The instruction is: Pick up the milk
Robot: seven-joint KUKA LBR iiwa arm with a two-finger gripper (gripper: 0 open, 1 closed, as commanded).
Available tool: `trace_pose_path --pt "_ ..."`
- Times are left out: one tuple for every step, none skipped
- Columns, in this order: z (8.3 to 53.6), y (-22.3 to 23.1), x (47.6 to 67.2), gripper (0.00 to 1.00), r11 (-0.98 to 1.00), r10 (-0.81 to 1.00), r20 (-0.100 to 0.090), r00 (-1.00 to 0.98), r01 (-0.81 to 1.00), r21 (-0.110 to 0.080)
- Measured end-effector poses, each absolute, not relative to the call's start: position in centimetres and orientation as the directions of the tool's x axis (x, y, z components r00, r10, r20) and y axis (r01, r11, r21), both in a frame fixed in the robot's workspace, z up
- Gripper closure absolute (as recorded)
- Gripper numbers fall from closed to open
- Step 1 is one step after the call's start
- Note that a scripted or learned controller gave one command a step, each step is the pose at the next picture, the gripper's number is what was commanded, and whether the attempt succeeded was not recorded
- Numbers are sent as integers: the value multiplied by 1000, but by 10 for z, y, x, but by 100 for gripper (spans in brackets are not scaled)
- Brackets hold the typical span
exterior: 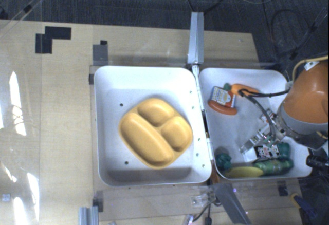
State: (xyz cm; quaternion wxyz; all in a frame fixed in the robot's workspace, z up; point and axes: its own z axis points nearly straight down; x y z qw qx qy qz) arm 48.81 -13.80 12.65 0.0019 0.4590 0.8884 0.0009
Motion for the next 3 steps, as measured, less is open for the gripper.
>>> trace_pose_path --pt "112 -171 489 0 502 865 -3 -502 865 5" --pt "158 -170 526 0 501 865 -5 -501 865 6" --pt "89 -154 493 0 499 867 -9 -498 867 11"
